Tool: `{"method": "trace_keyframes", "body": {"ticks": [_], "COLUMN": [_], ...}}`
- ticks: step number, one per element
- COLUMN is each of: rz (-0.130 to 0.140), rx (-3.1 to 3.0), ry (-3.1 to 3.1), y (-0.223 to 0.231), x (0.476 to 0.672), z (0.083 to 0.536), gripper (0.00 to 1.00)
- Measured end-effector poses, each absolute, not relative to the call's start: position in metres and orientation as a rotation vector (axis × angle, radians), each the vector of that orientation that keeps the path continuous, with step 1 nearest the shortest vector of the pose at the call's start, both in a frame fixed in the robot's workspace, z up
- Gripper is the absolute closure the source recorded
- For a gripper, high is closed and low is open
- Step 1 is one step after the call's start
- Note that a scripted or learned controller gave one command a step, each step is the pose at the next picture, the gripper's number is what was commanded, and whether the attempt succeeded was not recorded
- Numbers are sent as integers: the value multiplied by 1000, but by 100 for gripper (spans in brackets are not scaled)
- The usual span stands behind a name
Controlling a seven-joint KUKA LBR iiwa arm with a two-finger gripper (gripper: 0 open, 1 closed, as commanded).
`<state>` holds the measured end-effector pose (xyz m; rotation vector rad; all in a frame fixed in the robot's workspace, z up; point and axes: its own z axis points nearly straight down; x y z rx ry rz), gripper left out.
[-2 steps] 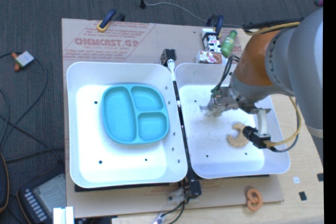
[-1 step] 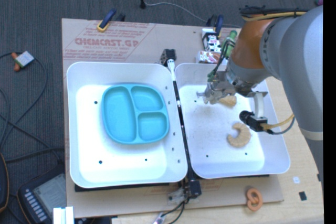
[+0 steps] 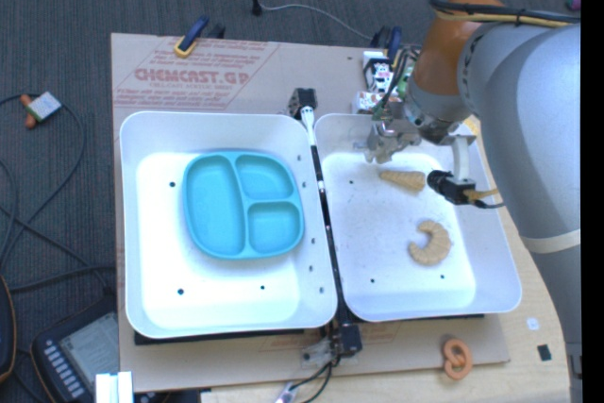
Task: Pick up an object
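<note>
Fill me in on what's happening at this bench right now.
A grey robot arm reaches in from the right over the right bin, its pincer low near the bin's far edge. Just beside it lies a cone-shaped snack, with a curved croissant-like piece nearer the camera. Neither is visibly held. The left bin holds a blue divided plate.

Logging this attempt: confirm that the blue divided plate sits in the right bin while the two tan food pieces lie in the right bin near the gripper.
Not quite. The camera view shows the blue divided plate in the left bin, not the right one. The rest stands: the two tan food pieces lie in the right bin, near the gripper.
</note>
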<state>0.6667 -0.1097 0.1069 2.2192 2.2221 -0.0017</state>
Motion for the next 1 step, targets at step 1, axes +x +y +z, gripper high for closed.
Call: {"method": "trace_keyframes", "body": {"ticks": [1], "rz": [-2], "rx": [2220], "ry": [2219], "y": [-166], "x": [668], "z": [124], "gripper": [100]}}
